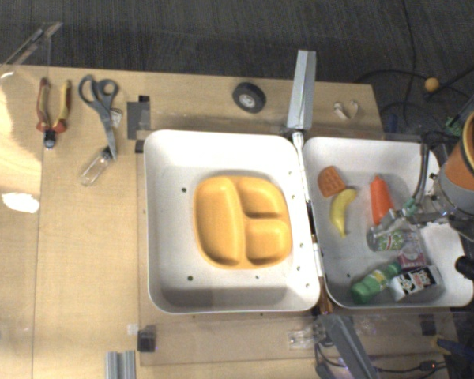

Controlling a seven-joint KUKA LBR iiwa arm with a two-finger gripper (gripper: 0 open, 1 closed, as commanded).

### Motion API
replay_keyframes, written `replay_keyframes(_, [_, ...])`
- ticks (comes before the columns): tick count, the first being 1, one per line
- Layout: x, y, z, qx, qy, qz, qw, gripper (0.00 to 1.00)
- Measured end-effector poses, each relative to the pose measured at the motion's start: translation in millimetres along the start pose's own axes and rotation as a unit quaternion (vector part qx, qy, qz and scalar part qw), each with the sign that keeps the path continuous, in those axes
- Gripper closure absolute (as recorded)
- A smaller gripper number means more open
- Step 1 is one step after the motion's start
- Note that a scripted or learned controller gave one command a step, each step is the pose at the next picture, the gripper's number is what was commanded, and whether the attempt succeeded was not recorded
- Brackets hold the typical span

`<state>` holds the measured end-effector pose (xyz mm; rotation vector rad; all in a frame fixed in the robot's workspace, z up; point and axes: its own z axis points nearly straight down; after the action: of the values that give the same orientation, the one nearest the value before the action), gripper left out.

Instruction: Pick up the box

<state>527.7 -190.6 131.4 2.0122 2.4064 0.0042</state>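
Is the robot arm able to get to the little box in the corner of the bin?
Probably yes. The box lies uncovered at the near edge of the right bin, just below the gripper, though a green bottle sits close beside it.

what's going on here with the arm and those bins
The grey arm reaches in over the right bin, its pincer low beside the carrot and banana. The box it is meant to pick up lies untouched near the bin's front, by a green bottle. The left bin holds a yellow tray.
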Motion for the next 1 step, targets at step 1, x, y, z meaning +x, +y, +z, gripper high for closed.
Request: replay_keyframes(1, [-13.0,-6.7,29.8,-0.013,-0.004,-0.007,0.9999,0.0])
